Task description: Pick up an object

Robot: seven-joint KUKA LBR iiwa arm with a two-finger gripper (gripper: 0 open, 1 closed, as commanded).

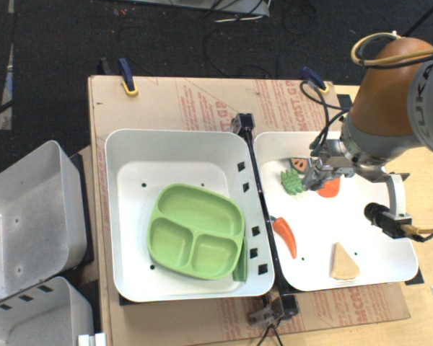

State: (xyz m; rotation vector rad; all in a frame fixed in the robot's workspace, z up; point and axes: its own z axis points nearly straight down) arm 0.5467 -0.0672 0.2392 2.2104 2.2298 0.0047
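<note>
My gripper [314, 176] hangs low over the upper left part of the right bin [390, 265]. A green leafy toy [291, 183] lies just to its left. A red-orange piece [331, 188] sits just to its right, partly under the gripper. A small brown-orange slice [298, 164] peeks out just above the green toy. Further forward lie an orange carrot-like piece [285, 236] by the bin's left wall and a beige wedge [343, 262] near the front.
The left bin [130, 157] holds a green divided plate [195, 231]. A black divider [258, 193] runs between the bins. A black fitting [384, 219] on the arm hangs over the right bin's right side. Other white tubs [29, 215] stand at far left.
</note>
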